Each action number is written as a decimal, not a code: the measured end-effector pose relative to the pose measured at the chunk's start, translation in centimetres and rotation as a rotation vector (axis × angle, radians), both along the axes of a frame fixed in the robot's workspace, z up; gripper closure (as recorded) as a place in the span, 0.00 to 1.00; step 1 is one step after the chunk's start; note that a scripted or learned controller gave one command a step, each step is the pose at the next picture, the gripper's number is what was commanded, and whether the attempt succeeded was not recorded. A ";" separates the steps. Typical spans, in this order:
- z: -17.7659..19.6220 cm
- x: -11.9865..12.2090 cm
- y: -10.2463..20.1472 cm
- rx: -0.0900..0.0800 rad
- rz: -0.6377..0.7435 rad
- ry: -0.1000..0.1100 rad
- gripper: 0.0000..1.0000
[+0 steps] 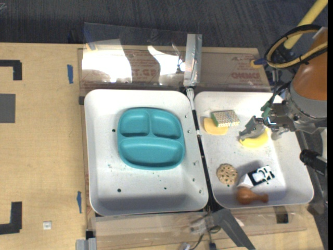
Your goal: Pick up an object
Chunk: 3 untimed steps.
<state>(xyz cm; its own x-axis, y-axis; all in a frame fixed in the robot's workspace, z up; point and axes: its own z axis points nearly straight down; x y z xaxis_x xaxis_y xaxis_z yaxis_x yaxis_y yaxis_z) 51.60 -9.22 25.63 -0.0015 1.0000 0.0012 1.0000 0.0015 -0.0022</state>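
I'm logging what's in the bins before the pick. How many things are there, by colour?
Teal: 1, the divided plate in the left bin
Yellow: 2, a piece under a speckled block, and a piece below the tool
Speckled grey: 1, the block
Brown: 2, a cookie and a drumstick
Black and white: 1, a small item
Total: 7

Pincer (250, 130) over yellow disc (256, 139), R bin (296, 191); teal tray (151, 138) L.
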 end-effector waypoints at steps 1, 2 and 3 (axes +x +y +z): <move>3.5 1.6 0.8 -0.001 0.065 -0.005 0.00; 7.9 -3.6 -0.7 -0.002 0.025 -0.007 0.00; 4.3 -3.1 -0.9 0.000 0.051 0.001 0.00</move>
<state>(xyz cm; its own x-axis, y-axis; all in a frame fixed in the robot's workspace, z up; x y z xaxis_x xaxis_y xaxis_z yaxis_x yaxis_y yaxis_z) 48.54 -10.16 29.97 -0.0527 0.9986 0.0008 0.9986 0.0527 -0.0031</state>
